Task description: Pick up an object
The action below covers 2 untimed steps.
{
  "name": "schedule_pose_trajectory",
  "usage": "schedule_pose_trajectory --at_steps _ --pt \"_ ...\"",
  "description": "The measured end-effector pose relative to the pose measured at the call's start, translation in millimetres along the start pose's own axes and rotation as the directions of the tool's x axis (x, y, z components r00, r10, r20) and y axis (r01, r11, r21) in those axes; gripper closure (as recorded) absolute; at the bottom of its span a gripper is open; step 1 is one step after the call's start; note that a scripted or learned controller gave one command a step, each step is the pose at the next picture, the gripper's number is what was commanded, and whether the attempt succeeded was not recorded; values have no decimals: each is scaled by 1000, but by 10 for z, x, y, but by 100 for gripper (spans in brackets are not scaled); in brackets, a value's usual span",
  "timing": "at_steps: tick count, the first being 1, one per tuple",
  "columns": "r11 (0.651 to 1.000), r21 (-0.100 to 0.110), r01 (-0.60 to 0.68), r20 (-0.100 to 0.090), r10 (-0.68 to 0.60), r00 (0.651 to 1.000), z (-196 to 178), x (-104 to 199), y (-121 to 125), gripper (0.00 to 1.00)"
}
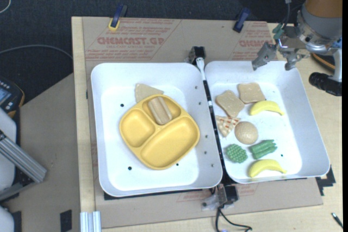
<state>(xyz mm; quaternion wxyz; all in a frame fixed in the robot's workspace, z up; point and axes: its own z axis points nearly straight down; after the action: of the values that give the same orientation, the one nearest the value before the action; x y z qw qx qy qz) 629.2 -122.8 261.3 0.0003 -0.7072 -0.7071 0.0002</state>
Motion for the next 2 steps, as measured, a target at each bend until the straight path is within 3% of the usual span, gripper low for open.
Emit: schedule_pose_trajectory --at_steps 1,2 --pt "1000 17 -2 -5 2 1000 1539 112 -626 0" --pt "1000 4 -1 -2 1 1000 1349 241 -911 0"
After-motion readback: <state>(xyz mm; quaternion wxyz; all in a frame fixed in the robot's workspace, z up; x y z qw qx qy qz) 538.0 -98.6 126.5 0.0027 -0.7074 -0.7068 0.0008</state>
